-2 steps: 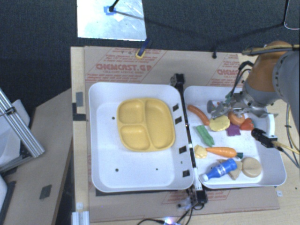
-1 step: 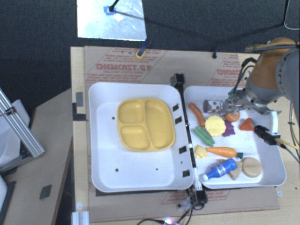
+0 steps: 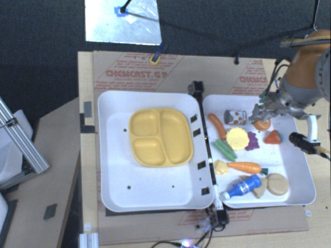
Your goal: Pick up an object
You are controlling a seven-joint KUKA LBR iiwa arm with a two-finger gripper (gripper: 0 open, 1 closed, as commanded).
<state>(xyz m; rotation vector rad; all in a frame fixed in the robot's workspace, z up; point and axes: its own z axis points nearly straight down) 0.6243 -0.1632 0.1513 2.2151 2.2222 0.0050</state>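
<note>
The left bin [image 3: 111,190] holds one yellow plate [image 3: 159,137]; the right bin [image 3: 300,182] holds about ten toys; the state of the jaws I cannot tell.

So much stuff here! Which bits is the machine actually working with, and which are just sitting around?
Part of the job:
gripper
orange piece beneath it
the other toy foods in the right bin: carrot, blue bottle, strawberry, grapes

Just lying about:
yellow divided plate in the left bin
metal sheet beyond the bench
</note>
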